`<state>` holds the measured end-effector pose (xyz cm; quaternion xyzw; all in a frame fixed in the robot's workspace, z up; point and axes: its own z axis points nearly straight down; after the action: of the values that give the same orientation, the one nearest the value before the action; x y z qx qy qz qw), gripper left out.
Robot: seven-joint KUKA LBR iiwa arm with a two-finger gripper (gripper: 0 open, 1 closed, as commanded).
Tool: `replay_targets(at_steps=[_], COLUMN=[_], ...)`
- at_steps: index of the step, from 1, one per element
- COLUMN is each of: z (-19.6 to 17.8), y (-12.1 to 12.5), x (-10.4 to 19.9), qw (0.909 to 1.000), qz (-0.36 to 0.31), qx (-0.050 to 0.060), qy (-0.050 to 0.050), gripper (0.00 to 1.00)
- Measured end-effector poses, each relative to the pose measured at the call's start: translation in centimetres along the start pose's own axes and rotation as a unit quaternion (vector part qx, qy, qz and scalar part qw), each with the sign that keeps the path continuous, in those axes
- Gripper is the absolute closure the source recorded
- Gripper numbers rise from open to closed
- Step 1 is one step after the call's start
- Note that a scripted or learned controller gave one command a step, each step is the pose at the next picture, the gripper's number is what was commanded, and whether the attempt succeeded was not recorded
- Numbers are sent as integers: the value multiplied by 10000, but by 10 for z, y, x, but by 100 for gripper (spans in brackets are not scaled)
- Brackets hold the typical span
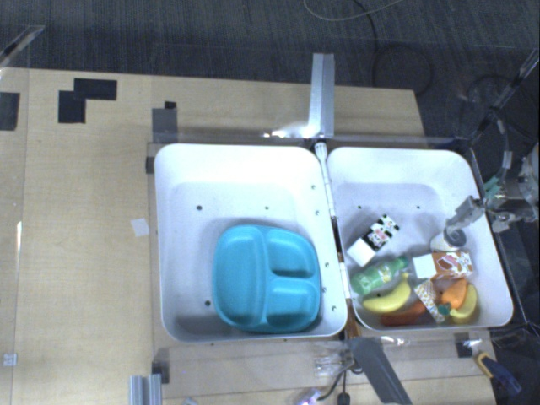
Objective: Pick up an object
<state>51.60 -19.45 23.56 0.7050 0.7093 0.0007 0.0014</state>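
The wooden surface [84, 251] is the biggest thing, and it carries two white bins side by side. The left bin [181, 184] holds a blue tray [266, 278] with sections. The right bin [396, 175] holds a heap of small things in its near corner: a yellow banana [386, 299], a green packet [377, 274], an orange carton [452, 264], a small white box [360, 252] and a black-and-white toy [385, 230]. The gripper [456, 226] reaches in from the right and hangs low over the right bin, just beside the orange carton. I cannot tell how it is set. Nothing looks picked up yet. I think it is getting ready to grab, so next it should go down onto one thing in the heap.
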Motion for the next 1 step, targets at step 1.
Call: replay_targets(at_steps=[1], z=[146], y=[23], x=[-1], qw=[10000], qz=[4], qx=[-65], qy=[-23], gripper=[0])
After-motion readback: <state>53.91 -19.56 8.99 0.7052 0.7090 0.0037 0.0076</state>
